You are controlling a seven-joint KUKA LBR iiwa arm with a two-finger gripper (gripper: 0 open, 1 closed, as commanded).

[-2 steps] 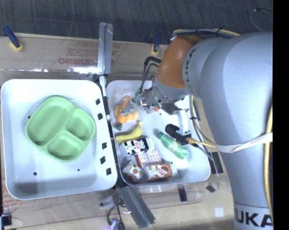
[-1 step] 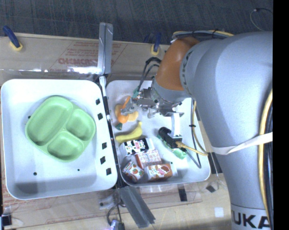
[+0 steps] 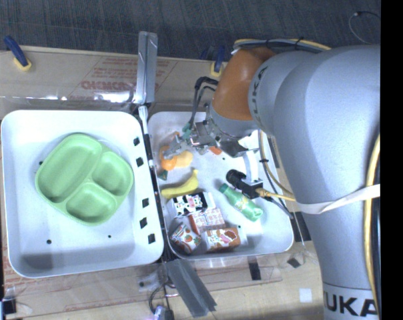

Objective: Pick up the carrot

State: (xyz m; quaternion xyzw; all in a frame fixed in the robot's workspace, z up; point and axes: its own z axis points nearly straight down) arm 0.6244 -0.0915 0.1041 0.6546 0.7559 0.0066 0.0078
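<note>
Two bins on worktop [image 3: 68, 72]. My tool [image 3: 196, 136] low in right bin [image 3: 281, 235], just beside carrot [image 3: 175, 159]; finger state unreadable, wrist hides it. Banana [image 3: 179, 185] below carrot.

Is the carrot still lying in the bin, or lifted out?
In the bin. The carrot lies on the right bin's floor beside the banana, the gripper just above it.

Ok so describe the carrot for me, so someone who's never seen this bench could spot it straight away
Start at the right white bin, the crowded one, not the left bin with the green divided plate. Go to its upper left area, just left of the tool. The carrot is the short orange piece there, directly above the yellow banana, and the only plain orange item among its neighbours.
</note>
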